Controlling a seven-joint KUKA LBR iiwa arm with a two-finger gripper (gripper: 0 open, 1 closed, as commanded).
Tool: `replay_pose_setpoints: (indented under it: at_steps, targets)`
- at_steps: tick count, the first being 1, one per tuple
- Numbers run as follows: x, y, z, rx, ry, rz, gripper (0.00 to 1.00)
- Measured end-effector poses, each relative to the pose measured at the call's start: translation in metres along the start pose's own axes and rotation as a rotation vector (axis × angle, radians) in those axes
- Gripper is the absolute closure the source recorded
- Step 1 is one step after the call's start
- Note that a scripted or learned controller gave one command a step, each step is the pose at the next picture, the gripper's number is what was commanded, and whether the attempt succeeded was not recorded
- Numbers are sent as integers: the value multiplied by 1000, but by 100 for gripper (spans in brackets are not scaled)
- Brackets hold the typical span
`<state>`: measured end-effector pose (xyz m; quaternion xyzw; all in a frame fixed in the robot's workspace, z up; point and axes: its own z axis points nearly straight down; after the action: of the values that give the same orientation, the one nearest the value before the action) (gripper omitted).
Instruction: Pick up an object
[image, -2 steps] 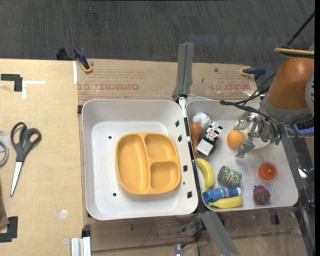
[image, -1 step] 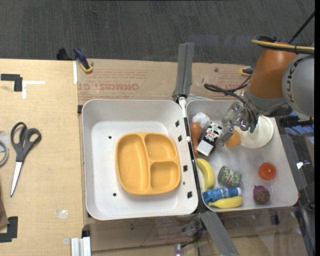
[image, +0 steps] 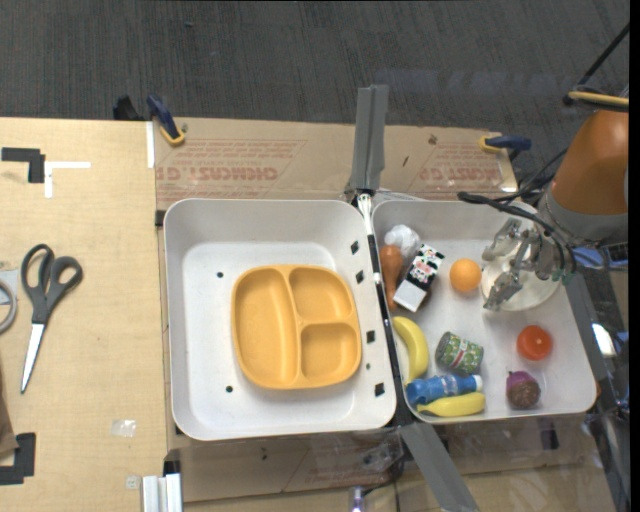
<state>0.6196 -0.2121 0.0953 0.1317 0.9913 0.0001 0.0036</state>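
My gripper (image: 508, 268) hangs over the right bin's (image: 575, 330) far right part, fingers spread with nothing between them. Just left of it lies an orange ball (image: 464, 275). A red tomato-like fruit (image: 534, 342) sits below the gripper, and a dark purple fruit (image: 523, 389) lies nearer the front. A black-and-white carton (image: 419, 278), a white wad (image: 401, 238), a brown object (image: 390, 264), a banana (image: 411, 345), a green can (image: 458, 352), a blue bottle (image: 441, 386) and a second yellow banana (image: 455, 405) fill the bin's left and front.
The left bin (image: 200, 330) holds a yellow divided plate (image: 297, 326). Scissors (image: 42, 300) lie on the bench at the far left. Cardboard (image: 300, 165) lies behind both bins, with blue clamps (image: 166, 118) on it.
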Motion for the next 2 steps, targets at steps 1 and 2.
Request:
replay_pose_setpoints:
  at_steps: [1,2]
  targets:
    - [-19,59,2,0,0,41,0]
    - [-2,88,2,29,1,466,0]
